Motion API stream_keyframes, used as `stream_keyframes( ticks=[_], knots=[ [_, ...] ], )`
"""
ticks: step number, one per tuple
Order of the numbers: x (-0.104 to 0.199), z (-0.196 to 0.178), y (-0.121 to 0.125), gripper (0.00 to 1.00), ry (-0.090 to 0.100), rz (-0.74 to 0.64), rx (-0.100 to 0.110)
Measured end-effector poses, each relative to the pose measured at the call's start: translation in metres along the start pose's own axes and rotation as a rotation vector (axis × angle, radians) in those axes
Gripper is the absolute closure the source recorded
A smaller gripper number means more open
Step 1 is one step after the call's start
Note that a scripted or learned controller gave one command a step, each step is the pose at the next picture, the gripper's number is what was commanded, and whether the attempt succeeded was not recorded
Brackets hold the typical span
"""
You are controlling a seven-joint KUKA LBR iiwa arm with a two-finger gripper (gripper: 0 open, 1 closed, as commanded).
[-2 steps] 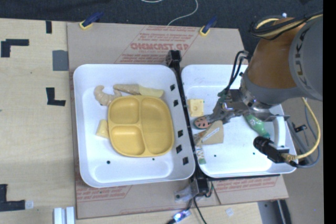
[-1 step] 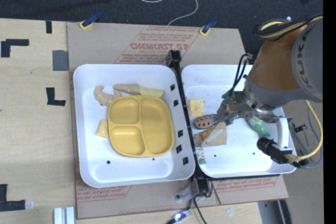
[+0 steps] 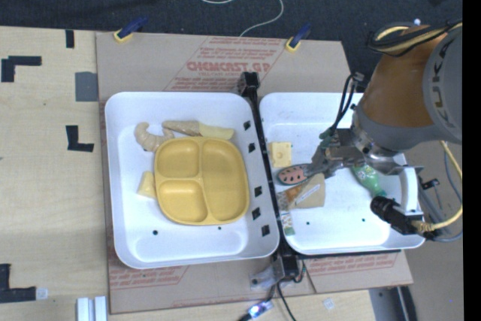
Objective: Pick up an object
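My gripper (image 3: pixel 317 166) hangs low over the right bin (image 3: pixel 338 233), left of its middle. Just left of its tip lies a small pink-red oval piece (image 3: pixel 291 176), close to or touching it; I cannot tell which. A pale yellow cheese-like block (image 3: pixel 280 153) lies above that piece near the divider. A tan wedge-shaped piece (image 3: pixel 306 196) lies below it. A green object (image 3: pixel 368 177) sits partly under the wrist on the right.
In the left bin (image 3: pixel 124 233), a yellow divided plate (image 3: pixel 201 181) sits among several beige and tan food-like pieces (image 3: pixel 188 130) along its upper and left edges. The arm's orange and grey body (image 3: pixel 406 94) covers the right bin's upper right.
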State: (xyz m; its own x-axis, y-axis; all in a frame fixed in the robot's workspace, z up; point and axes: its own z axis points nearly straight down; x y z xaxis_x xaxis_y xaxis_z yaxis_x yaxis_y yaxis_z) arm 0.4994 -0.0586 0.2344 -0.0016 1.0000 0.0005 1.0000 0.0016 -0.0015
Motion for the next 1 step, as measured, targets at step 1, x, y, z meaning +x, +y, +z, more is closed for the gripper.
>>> stream_keyframes(
  ticks=[1],
  knots=[
    [0.0091,0.0174,0.0013,1.00,-0.001,0.001,0.003]
  ],
)
